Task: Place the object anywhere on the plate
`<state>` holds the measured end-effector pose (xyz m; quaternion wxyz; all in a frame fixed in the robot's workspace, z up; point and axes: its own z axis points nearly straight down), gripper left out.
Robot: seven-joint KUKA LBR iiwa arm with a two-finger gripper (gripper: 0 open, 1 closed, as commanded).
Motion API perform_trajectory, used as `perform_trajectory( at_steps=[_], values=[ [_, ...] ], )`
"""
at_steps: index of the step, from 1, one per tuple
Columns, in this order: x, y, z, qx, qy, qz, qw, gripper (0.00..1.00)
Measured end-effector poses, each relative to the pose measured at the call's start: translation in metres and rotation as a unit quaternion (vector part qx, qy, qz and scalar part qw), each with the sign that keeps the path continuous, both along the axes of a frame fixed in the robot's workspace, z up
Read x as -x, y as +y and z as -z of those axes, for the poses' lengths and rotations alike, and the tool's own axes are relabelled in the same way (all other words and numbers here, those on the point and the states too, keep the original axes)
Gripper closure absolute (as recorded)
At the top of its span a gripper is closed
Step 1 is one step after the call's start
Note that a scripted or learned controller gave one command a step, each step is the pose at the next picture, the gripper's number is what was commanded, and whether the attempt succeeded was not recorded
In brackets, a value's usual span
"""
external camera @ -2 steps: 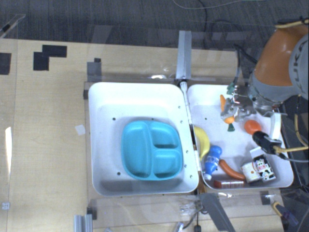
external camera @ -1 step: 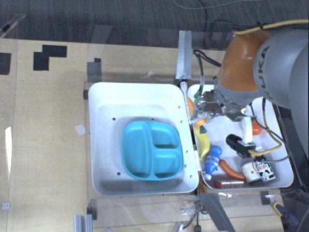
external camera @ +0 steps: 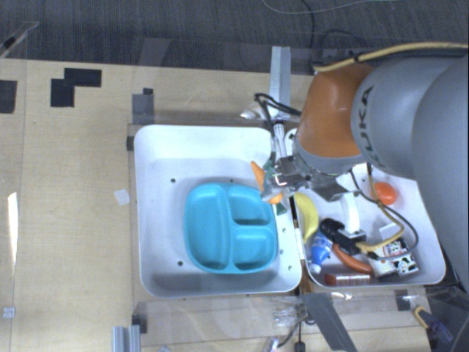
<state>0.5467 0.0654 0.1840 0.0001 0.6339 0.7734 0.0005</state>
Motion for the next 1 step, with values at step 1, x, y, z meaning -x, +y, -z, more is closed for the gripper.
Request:
perform_trajectory(
  at_steps=[1],
  values=[
    [-0.0001,-0.0003,-0.0002,0.0000,0.000,0.000,1.0000,0.00]
  ],
)
